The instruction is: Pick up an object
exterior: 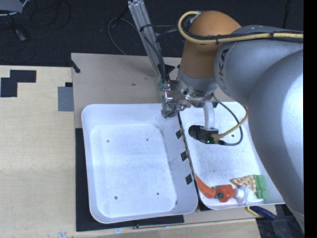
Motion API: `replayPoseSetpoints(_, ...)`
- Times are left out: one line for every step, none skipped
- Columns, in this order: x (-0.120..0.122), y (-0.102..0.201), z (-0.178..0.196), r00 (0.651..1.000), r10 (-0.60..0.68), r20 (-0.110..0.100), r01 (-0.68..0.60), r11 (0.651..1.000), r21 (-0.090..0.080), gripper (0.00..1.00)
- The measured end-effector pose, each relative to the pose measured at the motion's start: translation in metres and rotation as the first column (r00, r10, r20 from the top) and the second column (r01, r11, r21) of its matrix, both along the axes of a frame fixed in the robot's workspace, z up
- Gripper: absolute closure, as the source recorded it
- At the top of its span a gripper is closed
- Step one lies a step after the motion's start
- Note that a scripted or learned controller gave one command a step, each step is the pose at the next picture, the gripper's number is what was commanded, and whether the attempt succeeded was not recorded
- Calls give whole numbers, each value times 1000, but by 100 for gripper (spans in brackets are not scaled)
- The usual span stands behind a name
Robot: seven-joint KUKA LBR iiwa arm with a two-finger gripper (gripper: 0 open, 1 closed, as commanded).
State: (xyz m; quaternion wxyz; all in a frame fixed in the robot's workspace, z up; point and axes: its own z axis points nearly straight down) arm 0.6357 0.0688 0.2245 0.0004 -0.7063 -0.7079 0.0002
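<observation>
Jaws hang low at the far end of the seam where the two bins meet, over the far right corner of the left bin. From this slant I cannot tell whether they are open or closed. Arm comes in from the view's right, with its orange band directly above the jaws.

Left bin spreads to the left of the jaws and toward the near edge. Right bin lies to their right and nearer. Three black clips run along the shared rim, in a line from just below the jaws.

Things to pick sit well apart from the jaws, bunched in the near corner of the right bin, down and to the right of them. An orange strip is closest to the jaws and touches a red lump. Beyond those are a tan waffle-patterned piece, a green piece farthest right and a whitish piece by the near rim. They are too small to identify.

Surface shows tan wood beyond the jaws, and a slanted metal rail rises behind them.
</observation>
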Motion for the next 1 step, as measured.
replayPoseSetpoints(0,-1,0,1000,-1,0,1,1000,-1,0)
